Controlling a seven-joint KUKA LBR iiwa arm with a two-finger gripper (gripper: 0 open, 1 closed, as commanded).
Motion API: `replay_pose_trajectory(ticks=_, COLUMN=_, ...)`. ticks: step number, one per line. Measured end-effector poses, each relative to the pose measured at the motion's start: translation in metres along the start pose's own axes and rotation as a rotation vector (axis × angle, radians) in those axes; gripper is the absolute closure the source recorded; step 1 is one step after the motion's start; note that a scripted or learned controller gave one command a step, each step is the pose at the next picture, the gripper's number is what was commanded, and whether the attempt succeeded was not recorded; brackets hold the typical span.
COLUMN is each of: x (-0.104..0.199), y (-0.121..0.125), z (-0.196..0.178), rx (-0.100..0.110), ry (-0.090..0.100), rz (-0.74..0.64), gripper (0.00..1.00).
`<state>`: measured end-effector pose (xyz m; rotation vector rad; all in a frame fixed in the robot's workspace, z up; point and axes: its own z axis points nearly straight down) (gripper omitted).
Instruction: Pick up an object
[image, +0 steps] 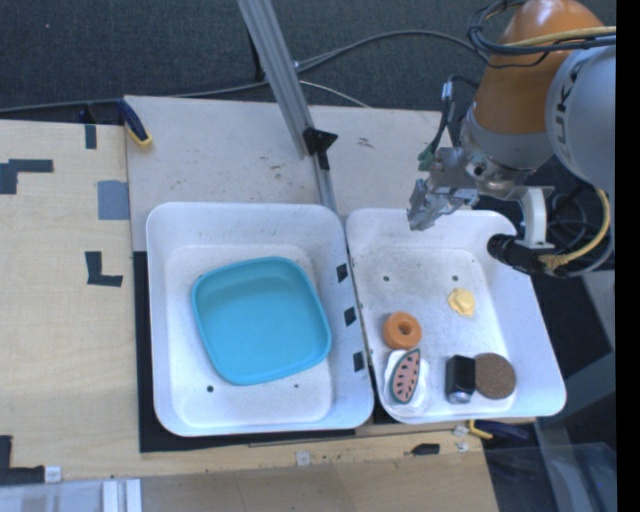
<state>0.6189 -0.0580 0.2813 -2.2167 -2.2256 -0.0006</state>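
I see the hand (432, 212) hanging over the far edge of the right bin (520, 300), near that bin's far left corner. Its dark fingers point down toward the bin floor, but from this slant I cannot tell whether they are apart or together. Nothing shows between them, and I see nothing touching them.

The pickable things all lie toward the near side of the right bin, well apart from the hand. An orange ring (403, 330) sits near the bin's left wall. Just nearer than it, in the near left corner, lies a watermelon slice (405, 377). A small yellow piece (461, 301) rests toward the middle right. Along the near edge a black block (460, 378) and a brown round disc (494, 375) lie just beside each other, seemingly touching.

The left bin (165, 300) holds a blue square plate (260, 318), lying flat and slightly turned.

Both bins rest on a pale table (220, 150) with dark tape marks on its left part. A grey metal pole (290, 90) slants up from between the bins. Black cables run across the dark floor beyond the table's far edge.
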Motion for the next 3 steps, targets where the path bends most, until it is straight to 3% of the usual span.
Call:
replay_pose_trajectory(ticks=2, x=0.085, y=-0.040, z=0.042, rx=0.003, ry=0.000, rz=0.001, gripper=1.00)
replay_pose_trajectory(ticks=3, x=0.134, y=-0.056, z=0.037, rx=0.001, ry=0.000, rz=-0.001, gripper=1.00)
